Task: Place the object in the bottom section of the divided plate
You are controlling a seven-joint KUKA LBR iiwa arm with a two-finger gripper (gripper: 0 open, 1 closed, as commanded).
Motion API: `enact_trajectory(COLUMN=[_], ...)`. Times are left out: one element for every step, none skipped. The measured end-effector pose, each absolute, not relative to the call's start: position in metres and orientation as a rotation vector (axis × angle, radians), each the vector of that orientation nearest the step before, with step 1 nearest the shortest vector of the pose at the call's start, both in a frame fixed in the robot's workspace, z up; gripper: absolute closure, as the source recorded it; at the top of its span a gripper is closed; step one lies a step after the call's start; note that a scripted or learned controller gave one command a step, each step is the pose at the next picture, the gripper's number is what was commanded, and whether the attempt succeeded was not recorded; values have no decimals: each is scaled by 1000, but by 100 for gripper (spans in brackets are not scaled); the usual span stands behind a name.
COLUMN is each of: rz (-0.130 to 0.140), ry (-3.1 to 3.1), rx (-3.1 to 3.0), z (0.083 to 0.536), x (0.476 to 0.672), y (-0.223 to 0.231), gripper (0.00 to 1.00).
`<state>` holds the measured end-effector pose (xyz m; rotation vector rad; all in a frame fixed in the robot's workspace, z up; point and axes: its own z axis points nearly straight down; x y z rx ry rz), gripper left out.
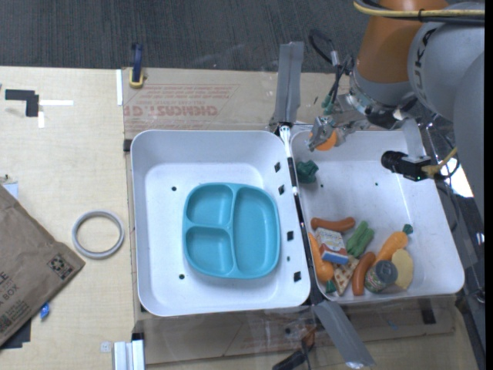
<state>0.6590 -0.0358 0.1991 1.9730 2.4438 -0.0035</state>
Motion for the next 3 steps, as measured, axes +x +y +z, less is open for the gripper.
enact_trajectory(rz=[-3,-3,0], ry=[2598,2652,3086], rx=[1767,1688,587], z=[220,191,236], x=[605,588,550], y=[48,37,70], gripper=[100,100,100])
